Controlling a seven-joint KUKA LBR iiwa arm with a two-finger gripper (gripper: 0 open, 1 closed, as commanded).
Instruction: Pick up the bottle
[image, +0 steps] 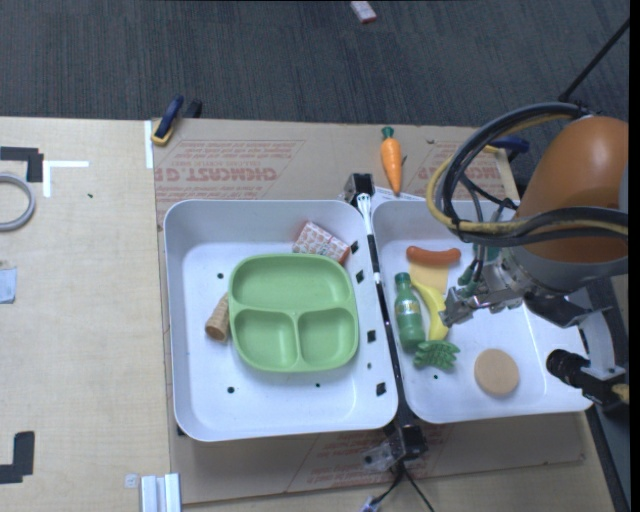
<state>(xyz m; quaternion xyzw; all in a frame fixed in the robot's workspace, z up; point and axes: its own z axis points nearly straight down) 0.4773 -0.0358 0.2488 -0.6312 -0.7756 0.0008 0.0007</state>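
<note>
The green bottle (408, 311) lies on its side in the right bin (530, 395), close against the bin's left wall, cap toward the far side. A yellow banana (431, 303) rests along its right side. My gripper (457, 305) hangs just right of the banana, a short way from the bottle and not touching it. Nothing shows between its tips.
The right bin also holds an orange sausage (433, 256), a green leafy toy (436, 353) and a round tan biscuit (496, 372). In the left bin (190, 380) are a green divided plate (295, 312), a patterned packet (320, 240) and a tan cone (217, 320). A carrot (390, 160) lies beyond the bins.
</note>
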